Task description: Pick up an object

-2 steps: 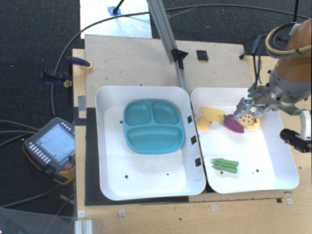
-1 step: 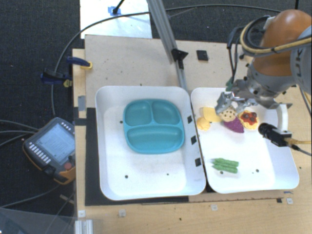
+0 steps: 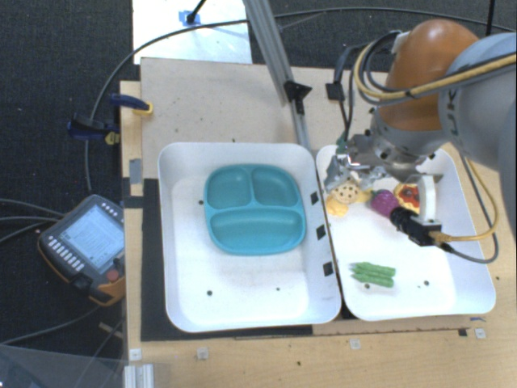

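No object is seen lifted yet: the gripper [image 3: 341, 170] is lowered just above the cheese wedge [image 3: 342, 196] in the right bin [image 3: 477, 293], whether anything is clasped cannot be told, and the purple piece [image 3: 384, 201] lies just beside that wedge.

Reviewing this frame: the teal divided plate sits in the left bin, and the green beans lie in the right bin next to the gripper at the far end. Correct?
Not quite. The camera view shows the green beans in the right bin, but at its near end, apart from the gripper, which is at the far end over the other toy foods. The teal divided plate does sit in the left bin.
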